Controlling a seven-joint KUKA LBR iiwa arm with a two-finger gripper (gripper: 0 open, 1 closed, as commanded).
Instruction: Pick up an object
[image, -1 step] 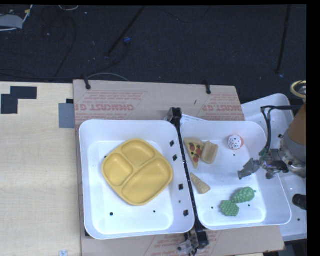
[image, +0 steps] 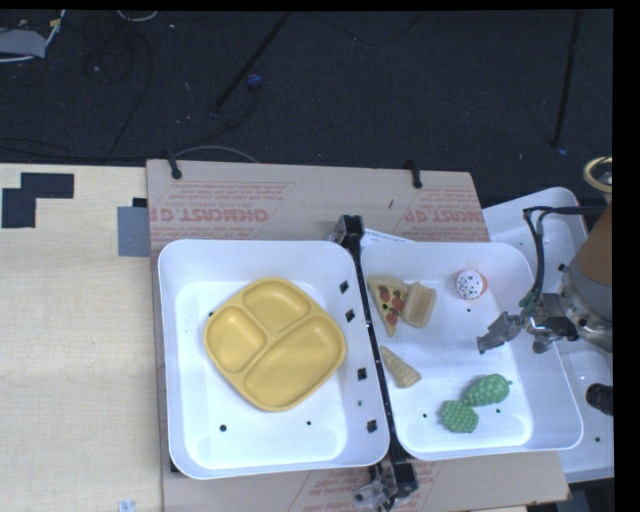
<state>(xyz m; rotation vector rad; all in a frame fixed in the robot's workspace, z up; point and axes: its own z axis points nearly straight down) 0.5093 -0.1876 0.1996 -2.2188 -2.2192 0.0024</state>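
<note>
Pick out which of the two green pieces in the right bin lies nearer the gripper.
The upper green piece, the longer one. It lies closer to the gripper than the rounder green piece below-left.

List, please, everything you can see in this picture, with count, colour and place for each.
bins: 2, white, side by side on the bench
tray: 1, yellow, three compartments, in the left bin
pizza slice: 1, tan with red and green topping, right bin, upper left
wedge: 1, tan, right bin, by the divider, below the pizza slice
ball: 1, white and orange with dark dots, right bin, upper part
green toys: 2, green, bumpy, touching, right bin, lower part
cardboard: 1 sheet, brown with red print, under the bins
gripper: 1, grey, over the right bin's right side, above the green toys
</note>
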